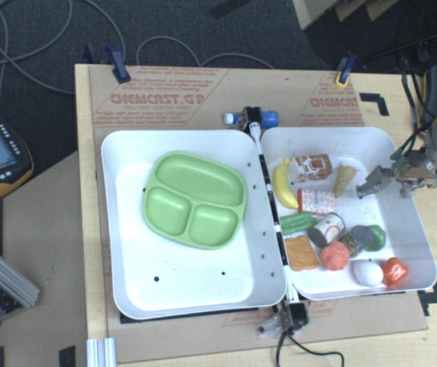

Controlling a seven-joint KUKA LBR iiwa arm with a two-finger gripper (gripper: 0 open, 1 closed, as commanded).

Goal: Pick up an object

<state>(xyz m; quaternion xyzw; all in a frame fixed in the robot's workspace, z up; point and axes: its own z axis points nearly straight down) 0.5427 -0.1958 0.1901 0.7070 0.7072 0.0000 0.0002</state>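
The things to pick from all lie in the right bin (402, 176), bunched toward its left and near sides. A banana (283, 187) lies along the left wall, with a small brown-and-white carton (311, 167) beside it and a cone (344, 177) further right. Below those sit a red-and-white packet (318, 201), a green pepper (297, 222), a can (328, 227) on its side, an orange slab (302, 254), a red ball (335, 256), a dark green lump (366, 238), a white egg (368, 273) and a red strawberry-like piece (395, 270) in the near right corner.

The gripper (371, 186) hangs over the bare right part of that bin, its dark fingers pointing left toward the cone. Nothing sits between them; I can't tell from here how wide they are spread. The arm comes in from the right edge.

The left bin (127, 205) holds a green divided plate (194, 199). Both bins rest on a cardboard sheet (157, 90) held by blue clamps (116, 62) at the far edge.
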